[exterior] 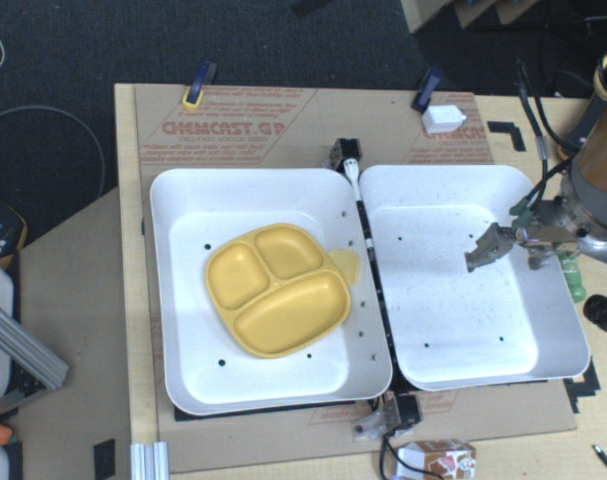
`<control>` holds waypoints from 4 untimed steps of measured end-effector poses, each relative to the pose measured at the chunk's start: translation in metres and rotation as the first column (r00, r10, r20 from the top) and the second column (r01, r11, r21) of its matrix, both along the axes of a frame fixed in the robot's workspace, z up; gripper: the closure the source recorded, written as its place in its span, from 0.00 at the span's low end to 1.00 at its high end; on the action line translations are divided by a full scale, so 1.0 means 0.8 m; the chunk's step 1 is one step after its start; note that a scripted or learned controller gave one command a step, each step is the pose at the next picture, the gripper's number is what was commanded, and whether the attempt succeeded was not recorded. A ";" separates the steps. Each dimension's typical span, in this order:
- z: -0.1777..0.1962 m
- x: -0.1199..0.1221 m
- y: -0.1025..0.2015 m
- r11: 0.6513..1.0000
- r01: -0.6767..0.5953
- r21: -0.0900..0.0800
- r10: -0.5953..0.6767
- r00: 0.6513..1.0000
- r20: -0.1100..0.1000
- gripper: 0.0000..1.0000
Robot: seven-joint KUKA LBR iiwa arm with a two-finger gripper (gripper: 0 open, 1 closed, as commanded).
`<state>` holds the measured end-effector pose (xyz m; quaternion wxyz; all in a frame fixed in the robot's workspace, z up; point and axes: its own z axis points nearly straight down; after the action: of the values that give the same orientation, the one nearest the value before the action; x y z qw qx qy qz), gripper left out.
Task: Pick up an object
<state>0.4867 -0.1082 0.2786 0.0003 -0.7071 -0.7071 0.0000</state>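
Over the right bin (453,358), tool (483,251) reaching in from the right rim, arm level, grip state impossible to tell, yellow divided plate (276,288) well off to its left in the left bin (183,268), bare floor beneath the tool

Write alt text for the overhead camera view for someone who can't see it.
A yellow plastic three-compartment plate lies in the left shallow white bin. The grey arm's two-finger gripper hangs over the right shallow white bin, with nothing seen between its fingers.
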 end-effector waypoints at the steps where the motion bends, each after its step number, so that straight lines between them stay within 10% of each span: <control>1: 0.013 0.001 0.000 1.000 -0.001 -0.001 0.001 1.000 0.003 1.00; 2: 0.051 -0.009 0.144 1.000 -0.011 0.000 0.011 1.000 0.006 1.00; 3: 0.043 -0.009 0.141 1.000 -0.001 0.000 0.001 1.000 -0.001 1.00; 4: 0.113 -0.009 0.216 1.000 -0.008 0.002 0.008 1.000 0.008 1.00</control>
<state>0.4799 0.0649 0.3686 -0.0017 -0.7042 -0.7100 -0.0036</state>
